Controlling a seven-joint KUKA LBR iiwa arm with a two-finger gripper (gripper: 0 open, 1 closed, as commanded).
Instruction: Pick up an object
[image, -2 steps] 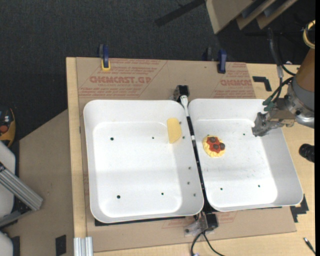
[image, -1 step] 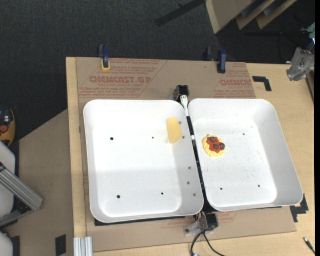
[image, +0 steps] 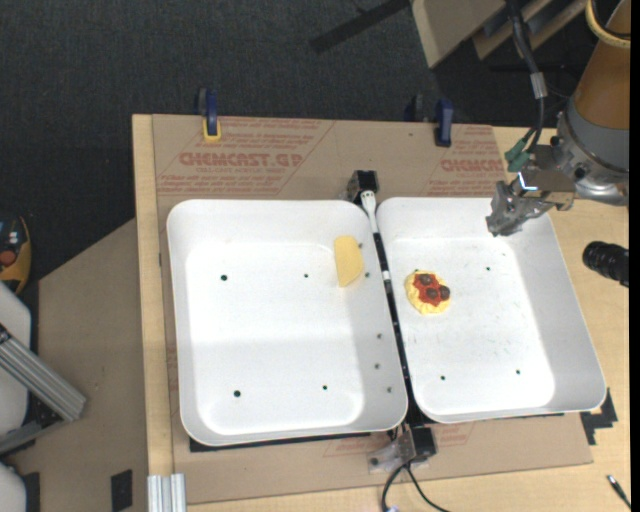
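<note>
A small yellow round object with red and dark spots on top lies in the right bin, near its left side. A pale yellow block rests in the left bin, close to its right wall. My gripper hangs over the right bin's far right corner, well apart from both objects, with nothing seen between its fingers.
The two white bins sit side by side on a brown board, held by blue clamps at the back. A black clip sits between the bins at the far edge. Cables run off the front.
</note>
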